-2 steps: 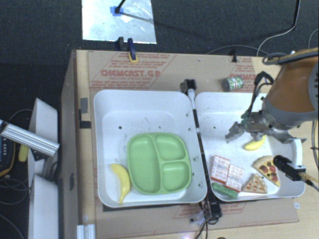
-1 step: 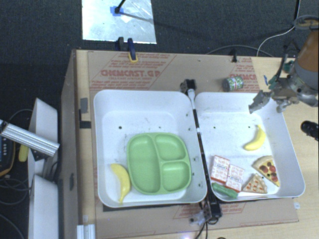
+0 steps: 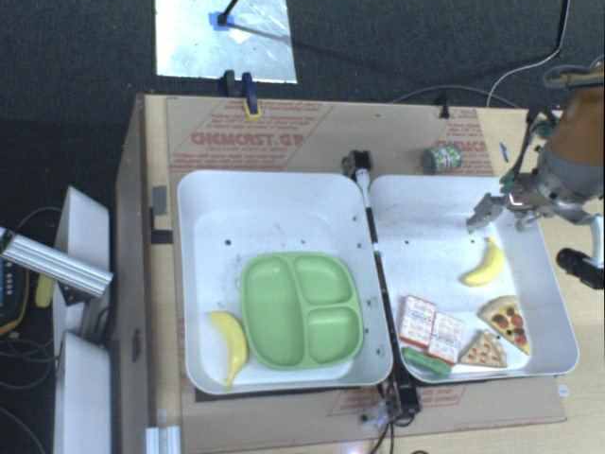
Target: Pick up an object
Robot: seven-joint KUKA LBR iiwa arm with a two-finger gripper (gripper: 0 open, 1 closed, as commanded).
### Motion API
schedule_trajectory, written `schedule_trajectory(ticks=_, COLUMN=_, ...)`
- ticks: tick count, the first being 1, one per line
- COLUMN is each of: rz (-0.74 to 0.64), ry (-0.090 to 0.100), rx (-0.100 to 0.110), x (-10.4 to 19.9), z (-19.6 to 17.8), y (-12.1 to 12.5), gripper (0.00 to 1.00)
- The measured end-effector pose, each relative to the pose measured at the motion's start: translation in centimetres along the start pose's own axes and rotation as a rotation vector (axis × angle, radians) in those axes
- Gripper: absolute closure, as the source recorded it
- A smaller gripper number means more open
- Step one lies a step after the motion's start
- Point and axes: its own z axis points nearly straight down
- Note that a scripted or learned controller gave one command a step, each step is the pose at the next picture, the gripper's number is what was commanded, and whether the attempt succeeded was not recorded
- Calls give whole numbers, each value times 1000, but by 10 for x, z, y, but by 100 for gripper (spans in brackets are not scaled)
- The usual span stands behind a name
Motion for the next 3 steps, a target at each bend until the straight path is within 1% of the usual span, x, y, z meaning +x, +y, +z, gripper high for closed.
schedule_trajectory(ticks=1, rz=0, ry=0, rx=1, x=-16, z=86, y=-28, gripper=0)
schedule_trajectory(ticks=2, rz=-1, ry=-1, rx=-4, x=-16, z=75, y=-27, gripper=100)
schedule_trajectory(ticks=3, rz=-4, ry=0, rx=-7, x=76, z=-50, y=-9, gripper=100)
